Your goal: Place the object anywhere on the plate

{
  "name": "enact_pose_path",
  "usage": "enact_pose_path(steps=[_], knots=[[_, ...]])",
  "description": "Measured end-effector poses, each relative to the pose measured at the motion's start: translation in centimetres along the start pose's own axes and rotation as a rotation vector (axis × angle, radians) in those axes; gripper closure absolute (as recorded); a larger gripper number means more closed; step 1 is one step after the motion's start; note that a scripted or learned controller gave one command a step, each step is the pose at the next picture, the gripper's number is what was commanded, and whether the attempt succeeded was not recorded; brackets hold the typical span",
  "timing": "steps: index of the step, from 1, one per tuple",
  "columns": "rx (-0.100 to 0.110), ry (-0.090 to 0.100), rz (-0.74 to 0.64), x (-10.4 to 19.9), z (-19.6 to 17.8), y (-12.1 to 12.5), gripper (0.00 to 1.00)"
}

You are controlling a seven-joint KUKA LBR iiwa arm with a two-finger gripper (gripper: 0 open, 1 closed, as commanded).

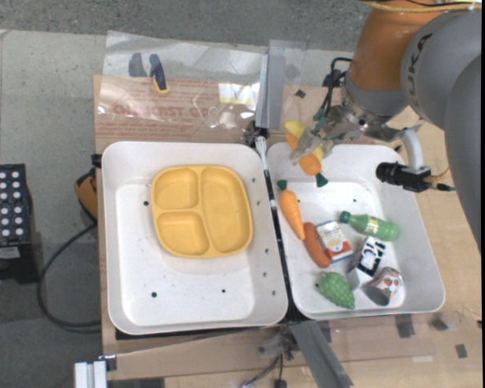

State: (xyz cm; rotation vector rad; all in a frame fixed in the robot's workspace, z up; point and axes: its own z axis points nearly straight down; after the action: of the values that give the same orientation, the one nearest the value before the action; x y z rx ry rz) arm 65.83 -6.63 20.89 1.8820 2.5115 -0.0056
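Camera view, from above at a slant: a small orange toy with a green tip [310, 166], carrot-like in look, hangs at the tool [311, 145] over the back left corner of the right bin [424, 241], above the bin floor as far as the slant lets me judge. A yellow piece [295, 128] sits right beside it at the tool, and I cannot tell whether that is a second toy or part of the same one. The orange toy appears pinched between the tool's fingers, so the tool reads as clenched on it.

The step in hand looks like the carry, with pick-up done and nothing set down so far. The yellow divided plate [202, 211] lies in the left bin [125, 289], well apart from the toy, with the ridge where the two bins meet between them.

The next move calls for travel leftward, high enough to clear that ridge, then a descent over any compartment of the plate and a release.

Left in the right bin are a larger carrot [291, 212], a red sausage-like piece [316, 246], a green bottle [372, 225], a small carton [333, 238] and a knobbly green toy [336, 289].
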Motion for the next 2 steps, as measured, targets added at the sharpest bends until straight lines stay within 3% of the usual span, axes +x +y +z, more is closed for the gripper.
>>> enact_pose_path(steps=[1,2], knots=[[-0.001,0.003,-0.027,7.2,1.5,-0.5,1.0],[0.001,0.005,0.038,14.4,1.6,0.3,1.0]])
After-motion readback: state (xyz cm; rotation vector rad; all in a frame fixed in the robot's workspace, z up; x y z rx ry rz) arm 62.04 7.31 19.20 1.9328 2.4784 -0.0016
